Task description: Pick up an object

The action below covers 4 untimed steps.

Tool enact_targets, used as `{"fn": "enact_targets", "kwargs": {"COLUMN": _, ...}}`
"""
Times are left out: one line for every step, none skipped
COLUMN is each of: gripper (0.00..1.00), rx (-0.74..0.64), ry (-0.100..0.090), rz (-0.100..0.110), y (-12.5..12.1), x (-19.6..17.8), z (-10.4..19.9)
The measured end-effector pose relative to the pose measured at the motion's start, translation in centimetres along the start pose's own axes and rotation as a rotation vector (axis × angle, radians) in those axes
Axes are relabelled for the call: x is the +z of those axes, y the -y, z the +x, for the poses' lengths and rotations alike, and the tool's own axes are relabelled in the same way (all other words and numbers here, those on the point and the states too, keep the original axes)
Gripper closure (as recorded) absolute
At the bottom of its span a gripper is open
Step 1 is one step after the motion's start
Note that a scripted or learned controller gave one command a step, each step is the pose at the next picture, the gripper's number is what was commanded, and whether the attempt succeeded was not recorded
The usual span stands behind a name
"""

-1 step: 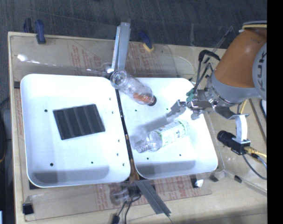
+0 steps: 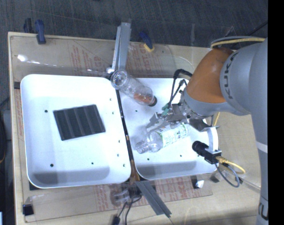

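Counter [image 2: 20, 50] carries 2 shallow white bins side by side. Left bin [image 2: 34, 158] holds 1 dark ribbed rectangular pad [image 2: 79, 121], lying flat near the bin's middle, slightly rotated.

Right bin [image 2: 179, 168] holds 2 clear plastic bottles. Bottle 1 [image 2: 132, 89] lies at the far left corner of that bin, its clear base by the divider between the bins, dark cap end pointing right and toward the near side, some reddish residue inside near the neck. Bottle 2 [image 2: 163, 137], with a white-and-green label, lies on its side near the bin's centre, its clear end pointing left and toward the near side.

Arm enters from the right, orange band over the right half of the right bin. End effector [image 2: 169, 120] sits directly over the far edge of the labelled bottle, touching or just above it; cannot tell which. Cannot tell whether the end effector is released or clenched; wrist hardware hides its tips. Bottle 2 appears to rest on the bin floor.

Blue clamps [image 2: 40, 31] on the counter's far edge.
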State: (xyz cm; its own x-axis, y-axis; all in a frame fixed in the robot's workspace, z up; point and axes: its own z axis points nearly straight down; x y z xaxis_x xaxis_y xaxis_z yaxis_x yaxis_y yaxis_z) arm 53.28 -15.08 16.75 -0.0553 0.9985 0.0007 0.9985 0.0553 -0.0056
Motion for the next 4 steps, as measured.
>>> {"fn": "enact_targets", "kwargs": {"gripper": 0.0, "rx": -0.095, "ry": -0.001, "rz": -0.001, "y": 1.4, "x": 7.7, "z": 1.6}}
{"fn": "enact_targets", "kwargs": {"gripper": 0.0, "rx": 0.114, "ry": 0.001, "rz": -0.005, "y": -1.6, "x": 2.4, "z": 0.6}}
{"fn": "enact_targets", "kwargs": {"gripper": 0.0, "rx": 0.176, "ry": 0.0, "rz": -0.003, "y": -6.8, "x": 2.8, "z": -5.0}}
{"fn": "enact_targets", "kwargs": {"gripper": 0.0, "rx": -0.014, "ry": -0.009, "rz": 0.038, "y": -11.3, "x": 6.4, "z": -4.5}}
